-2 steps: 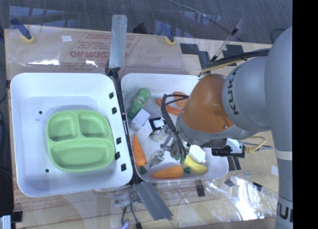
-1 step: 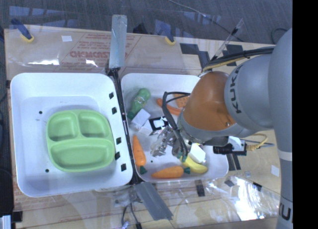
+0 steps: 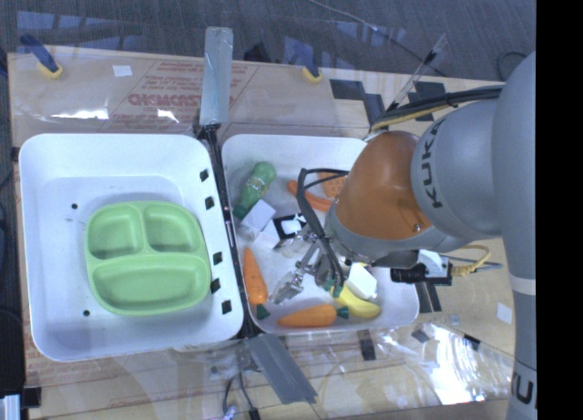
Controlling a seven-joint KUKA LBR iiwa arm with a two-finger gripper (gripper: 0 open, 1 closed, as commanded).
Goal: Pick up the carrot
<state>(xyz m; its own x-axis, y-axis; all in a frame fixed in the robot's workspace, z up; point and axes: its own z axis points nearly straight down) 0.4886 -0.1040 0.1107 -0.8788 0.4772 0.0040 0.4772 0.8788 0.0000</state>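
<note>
- Over the right bin [image 3: 239,149], low in its front half, the gripper [image 3: 293,283] hangs with its metal fingers [image 3: 284,291] slanting down toward the bin's front-left corner; the fingers look parted and I see nothing between them, so the pincer reads as released
- Just beyond the fingertips lie two carrots: one carrot [image 3: 254,277] lies lengthwise along the left wall of the bin, and a second carrot [image 3: 307,316] lies along the front wall, its green end pointing right
- Touching that green end is a yellow banana [image 3: 361,307], with a white block [image 3: 362,280] just behind it, tucked under the wrist
- Farther back in the same bin sit a green bottle [image 3: 253,187], a white card [image 3: 258,217] beside it, and an orange-red piece [image 3: 318,198] partly hidden by the orange band [image 3: 383,195] of the arm
- Well apart, the left bin [image 3: 36,158] carries a green divided plate [image 3: 144,257]
- My judgement: this is the approach step, with the grasp not yet made
- The next move calls for choosing one carrot, turning the fingers to straddle its width, then lowering; both carrots hug a wall, so a finger may catch the rim or push the carrot away
</note>
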